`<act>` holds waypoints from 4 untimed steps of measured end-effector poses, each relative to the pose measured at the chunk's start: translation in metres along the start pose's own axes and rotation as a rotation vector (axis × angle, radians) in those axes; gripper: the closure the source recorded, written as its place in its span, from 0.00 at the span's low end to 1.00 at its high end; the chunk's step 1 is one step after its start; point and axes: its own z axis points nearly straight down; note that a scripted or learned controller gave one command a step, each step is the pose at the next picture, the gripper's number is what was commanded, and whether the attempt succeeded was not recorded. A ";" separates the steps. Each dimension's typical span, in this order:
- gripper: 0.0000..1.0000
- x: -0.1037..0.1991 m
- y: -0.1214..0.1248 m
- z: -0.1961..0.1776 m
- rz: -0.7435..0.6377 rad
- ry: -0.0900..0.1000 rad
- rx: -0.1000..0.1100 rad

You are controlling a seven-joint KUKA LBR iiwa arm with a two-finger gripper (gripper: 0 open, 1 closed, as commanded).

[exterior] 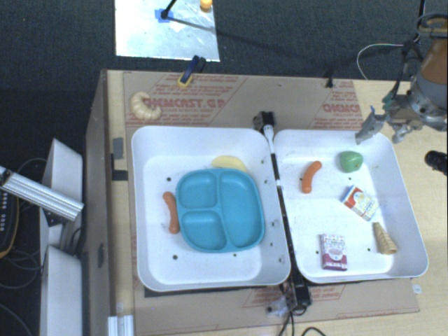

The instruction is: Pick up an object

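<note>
Left bin (150, 187) first: a thin orange sausage (171, 212) lies along its left side, just beside the blue divided plate (220, 210), w/ the plate sitting mid-bin. A pale yellow piece (229, 162) pokes out from behind the plate's top edge, partly hidden, can't tell what it is.

Crossing the seam between the bins now. Right bin (413, 247): an orange carrot-like piece (310, 176) lies tilted in the upper left part, near the divider. To its right, a green rounded object (351, 161) sits up near the back wall. Below & right of that, a small red-white-blue packet (360, 202), tilted. Down toward the front wall, a dark red box (333, 251) lies flat. Right of it a tan cone-shaped piece (383, 238), close to the right wall, apart from the box.

Far right: the arm comes in at the top corner. Gripper (384, 126) hangs over the bin's back right rim, above & right of the green object, not touching it. Fingers (369, 127) look spread apart, nothing between them, so claw's released, no grab on any item. All pickable things lying in the bins.
</note>
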 end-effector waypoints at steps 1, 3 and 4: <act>0.00 -0.005 0.018 0.062 -0.002 0.000 0.002; 1.00 0.056 0.022 0.124 -0.004 -0.001 -0.003; 1.00 0.111 -0.014 0.020 -0.003 0.001 -0.005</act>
